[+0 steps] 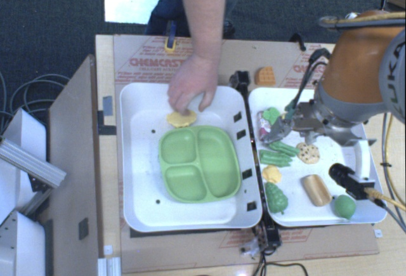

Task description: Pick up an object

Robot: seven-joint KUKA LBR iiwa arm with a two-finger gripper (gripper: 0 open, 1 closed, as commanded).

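the gripper (271, 134) hung low over the white bin (301, 208) beneath it, at the side nearest the other bin. whether it was released or clenched could not be told, and nothing showed held in it. the step in hand looked like the descent onto a target, with no pick made yet.

the likeliest object was 1 red, white and green piece (266, 119), just beside the gripper on its far side. the next move called for centring over that piece and closing without catching the 1 bunch of green pods (277, 154) just on its near side.

farther out in the same bin lay 1 cookie (309, 153), 1 small yellow piece (271, 174), 1 knobbly green piece (276, 197), 1 tan loaf (315, 190) and 1 green ball (344, 206). beyond the gripper, outside the bins, sat 1 orange waffle (266, 75).

well apart from the gripper, the second bin (143, 160) held 1 green divided plate (200, 164) and 1 yellow piece (182, 118), with 1 person's hand (190, 87) on it. that made 2 bins.
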